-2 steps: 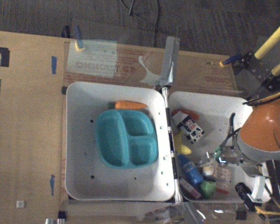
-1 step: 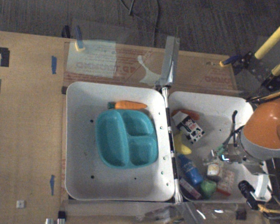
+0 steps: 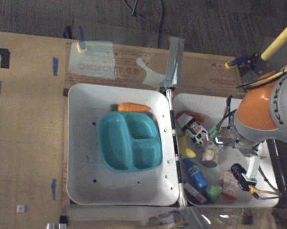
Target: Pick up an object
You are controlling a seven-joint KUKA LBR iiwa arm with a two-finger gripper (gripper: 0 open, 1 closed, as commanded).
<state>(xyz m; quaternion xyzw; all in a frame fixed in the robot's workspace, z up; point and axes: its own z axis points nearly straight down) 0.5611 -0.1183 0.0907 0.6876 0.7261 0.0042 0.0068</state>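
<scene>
The hand point(image 3: 211, 153) hung over the right bin point(image 3: 268, 203); I could not tell its state. A cow-patterned box point(image 3: 194, 130) lay at its ten o'clock, a blue bottle point(image 3: 194, 174) at seven o'clock. The left bin point(image 3: 78, 180) held a teal tray point(image 3: 129, 141) and a carrot point(image 3: 133, 107).

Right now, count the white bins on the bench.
2. The left bin holds a teal tray and a carrot; the right bin holds small items.

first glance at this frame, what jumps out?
The teal divided tray lying in the middle of the left bin, with an orange carrot just above it. Then the grey arm's orange band over the right bin, above a clutter of small items like a blue bottle.
</scene>
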